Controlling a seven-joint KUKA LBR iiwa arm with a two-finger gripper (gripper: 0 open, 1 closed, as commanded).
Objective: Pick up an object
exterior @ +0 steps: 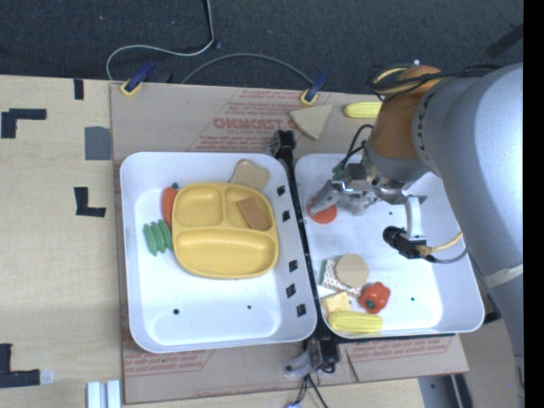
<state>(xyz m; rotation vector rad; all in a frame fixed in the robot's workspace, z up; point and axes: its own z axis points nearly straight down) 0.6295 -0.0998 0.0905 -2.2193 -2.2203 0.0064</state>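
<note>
Pincer low over the right bin, near that bin's upper left corner, reaching in from the grey arm with its orange band. Fingers point down and to the left in the view. Whether they are apart or together: cannot tell, the angle hides the gap.

Directly at the pincer's tip, touching or just under it: a flat orange-red disc on the bin floor. Not visibly between the fingers.

Below the pincer, toward the near edge of the same bin, a cluster: a round tan cracker-like piece, a red tomato-like toy just right of it, a yellow corn cob lying along the bottom wall, and a pale yellow wedge tucked between them. All well apart from the pincer.

Left of the pincer, across the black divider, the left bin holds a yellow sectioned tray. A brown slab lies in the tray's upper right compartment. A tan bread-shaped piece sits just above the tray; an orange carrot-like piece and a green pod lie at the tray's left edge.

Above the pincer, outside the bins on the cardboard: a tan wedge and a second yellow cob. The counter is pale wood with black marks.
</note>
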